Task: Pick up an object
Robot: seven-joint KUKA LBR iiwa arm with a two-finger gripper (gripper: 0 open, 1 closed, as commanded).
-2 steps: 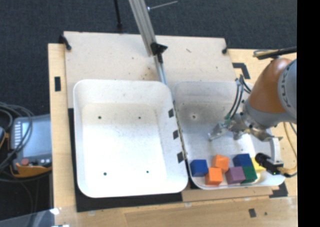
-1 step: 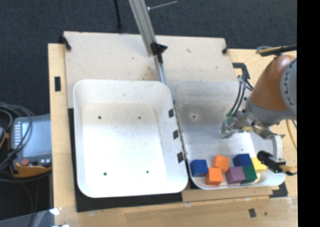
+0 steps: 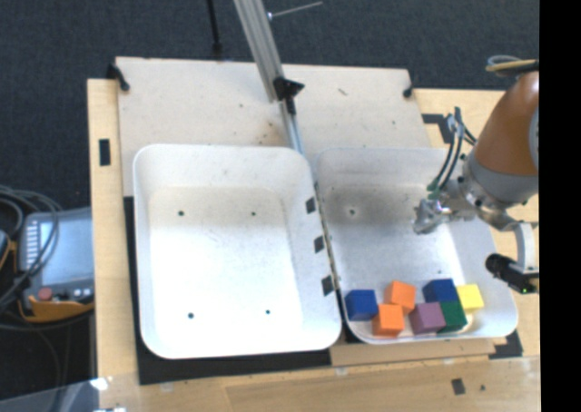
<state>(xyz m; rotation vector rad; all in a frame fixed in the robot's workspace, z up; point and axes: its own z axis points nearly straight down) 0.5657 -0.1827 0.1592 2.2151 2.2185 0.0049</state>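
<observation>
Pick-up not yet begun: the gripper, its opening impossible to judge and nothing seen in it, hangs at 12 o'clock of the coloured blocks clustered in the right bin.

Two bins side by side on table. Blocks clustered at near edge of right bin; left bin beside it.

Two white bins sit on the desk; seven blocks in all: two blue, two orange, one purple, one green, one yellow
</observation>
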